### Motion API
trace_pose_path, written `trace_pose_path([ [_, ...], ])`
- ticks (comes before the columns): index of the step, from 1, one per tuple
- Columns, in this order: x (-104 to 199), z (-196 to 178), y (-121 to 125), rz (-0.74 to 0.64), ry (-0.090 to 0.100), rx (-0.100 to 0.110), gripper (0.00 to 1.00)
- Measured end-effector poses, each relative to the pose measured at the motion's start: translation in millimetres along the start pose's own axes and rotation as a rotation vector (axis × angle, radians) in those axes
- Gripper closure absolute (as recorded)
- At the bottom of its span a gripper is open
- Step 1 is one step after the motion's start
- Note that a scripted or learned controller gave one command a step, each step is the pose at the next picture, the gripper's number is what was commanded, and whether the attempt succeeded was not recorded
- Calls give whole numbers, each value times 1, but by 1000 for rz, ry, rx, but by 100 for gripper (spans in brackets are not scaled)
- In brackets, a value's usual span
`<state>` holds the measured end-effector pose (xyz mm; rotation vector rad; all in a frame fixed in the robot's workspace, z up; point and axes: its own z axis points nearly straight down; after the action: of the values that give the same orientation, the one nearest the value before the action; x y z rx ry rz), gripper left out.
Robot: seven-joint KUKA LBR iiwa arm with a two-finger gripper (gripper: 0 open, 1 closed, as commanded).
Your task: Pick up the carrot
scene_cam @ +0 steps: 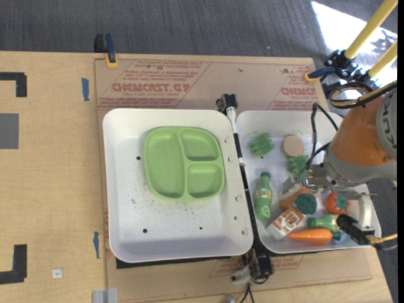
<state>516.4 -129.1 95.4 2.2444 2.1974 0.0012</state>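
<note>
Reaching in over the right bin (372, 223), the pincer (302, 185) hangs low among the toy food; from where I stand I cannot tell how it is set, nor whether anything sits in it. The carrot (310, 235) lies on its side toward the near wall, below and slightly right of the pincer, with the small carton (288, 222) just beside its left end and a green piece (322, 222) touching it above. I judge the grasp goes best from straight above, closing across the carrot's narrow width at its middle. Room is tight: the bin's near rim runs just beyond the carrot, the tomato (332, 202) and teal piece (305, 203) crowd the way down, and the bottle (263, 195) lies to the left. Lifting straight up looks the clearest way out.
</note>
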Motion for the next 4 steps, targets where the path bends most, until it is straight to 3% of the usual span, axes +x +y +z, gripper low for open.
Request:
trace_pose_path([
  [1, -66, 6, 42, 268, 9, 0, 0],
  [2, -49, 6, -7, 477, -1, -14, 0],
  [3, -19, -210, 57, 259, 0, -1, 0],
  [4, -66, -335, 111, 338, -2, -1, 0],
])
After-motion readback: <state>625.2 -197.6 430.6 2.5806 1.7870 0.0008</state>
